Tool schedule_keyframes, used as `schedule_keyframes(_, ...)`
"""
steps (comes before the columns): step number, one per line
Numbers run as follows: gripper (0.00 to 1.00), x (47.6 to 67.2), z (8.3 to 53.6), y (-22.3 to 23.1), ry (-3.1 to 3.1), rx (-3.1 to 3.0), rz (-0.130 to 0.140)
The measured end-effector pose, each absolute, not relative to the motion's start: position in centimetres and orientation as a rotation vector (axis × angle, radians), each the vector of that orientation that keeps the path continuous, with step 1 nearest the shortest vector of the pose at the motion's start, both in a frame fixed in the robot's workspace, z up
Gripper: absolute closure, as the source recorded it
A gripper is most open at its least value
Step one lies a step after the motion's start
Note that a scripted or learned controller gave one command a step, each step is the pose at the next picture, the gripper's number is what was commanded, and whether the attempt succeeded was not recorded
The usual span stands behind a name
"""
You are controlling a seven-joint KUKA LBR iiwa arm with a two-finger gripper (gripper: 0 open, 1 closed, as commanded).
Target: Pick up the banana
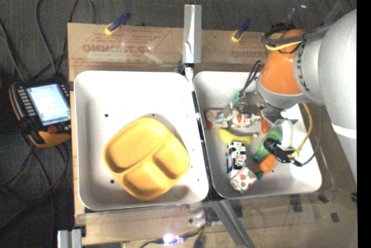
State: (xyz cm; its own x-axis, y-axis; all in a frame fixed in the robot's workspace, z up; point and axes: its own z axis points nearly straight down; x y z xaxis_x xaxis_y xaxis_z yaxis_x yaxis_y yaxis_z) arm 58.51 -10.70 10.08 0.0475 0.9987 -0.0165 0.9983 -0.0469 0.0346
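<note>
Camera view: arm over right bin, banana lying loose

Arm (pixel 313 67) reaches in from the right over the right bin (pixel 307 183). Pincer (pixel 242 116) sits low near that bin's upper left, over small cluttered items; can't tell if it's apart or together. Banana (pixel 236 136) lies in the right bin just below the pincer, beside a patterned box (pixel 243 179) and an orange-green toy (pixel 265 154). Left bin (pixel 93 90) holds a yellow divided tray (pixel 146 157). Tablet (pixel 43 103) sits off the tabletop's left.
</note>
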Motion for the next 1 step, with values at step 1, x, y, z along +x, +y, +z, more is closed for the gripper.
schedule_keyframes(1,0.00,58.70,9.86,-11.98,1.718,2.612,0.036)
